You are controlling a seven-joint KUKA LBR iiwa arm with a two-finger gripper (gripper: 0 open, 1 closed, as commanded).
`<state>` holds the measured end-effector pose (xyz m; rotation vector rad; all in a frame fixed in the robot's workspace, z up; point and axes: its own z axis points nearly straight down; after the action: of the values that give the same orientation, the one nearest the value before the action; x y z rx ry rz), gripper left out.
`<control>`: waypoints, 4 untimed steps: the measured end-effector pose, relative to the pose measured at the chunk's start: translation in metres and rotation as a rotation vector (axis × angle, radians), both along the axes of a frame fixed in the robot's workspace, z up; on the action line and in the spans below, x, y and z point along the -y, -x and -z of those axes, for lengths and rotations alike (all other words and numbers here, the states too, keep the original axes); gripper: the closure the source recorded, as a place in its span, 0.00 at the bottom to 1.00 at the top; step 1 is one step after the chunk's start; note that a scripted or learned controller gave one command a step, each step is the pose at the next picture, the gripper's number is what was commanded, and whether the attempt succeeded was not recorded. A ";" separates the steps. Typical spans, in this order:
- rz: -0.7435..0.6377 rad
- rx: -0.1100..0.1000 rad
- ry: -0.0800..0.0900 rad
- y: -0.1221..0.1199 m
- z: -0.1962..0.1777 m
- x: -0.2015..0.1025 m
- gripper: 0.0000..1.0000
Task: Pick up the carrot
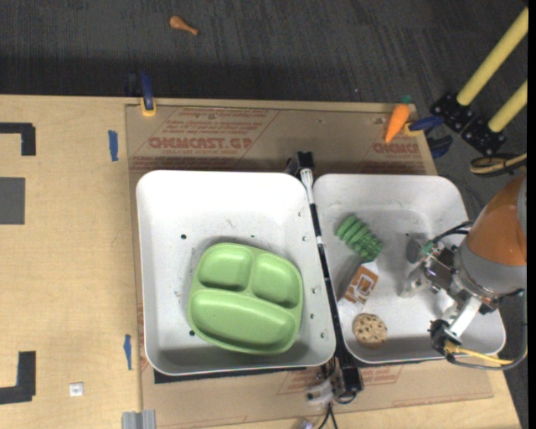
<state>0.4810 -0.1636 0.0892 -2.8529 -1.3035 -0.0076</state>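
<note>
Pincer [416, 266] low in right bin [394, 189], state unreadable: wrist clutter and cables blur it. Just beside me on camera-left: small brown packet [362, 286], cookie [368, 328], green ridged toy [360, 235]. Carrot [397, 122] well apart, outside bin, beyond its far rim on cardboard, long axis roughly upright in frame, leaf end farthest. Another orange bit [182, 25] far off on floor, too small to identify.

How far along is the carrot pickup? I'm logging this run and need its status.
Nothing looks done yet: the carrot lies on the cardboard beyond the right bin, outside both bins. The gripper is low inside the right bin, near the green ridged toy, with nothing visible between its fingers. Still left: reaching, grasping and lifting the carrot.
</note>
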 end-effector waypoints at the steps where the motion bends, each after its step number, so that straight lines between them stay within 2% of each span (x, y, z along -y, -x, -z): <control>1: 0.210 -0.004 0.005 0.002 -0.008 -0.057 0.00; 2: -0.010 0.006 0.003 -0.002 0.000 0.019 0.00; 3: -0.405 0.005 -0.002 -0.002 0.000 0.035 0.00; 4: -0.079 0.012 0.015 -0.002 -0.001 -0.033 0.00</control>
<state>0.4832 -0.1308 0.0899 -2.8159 -1.4235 -0.0151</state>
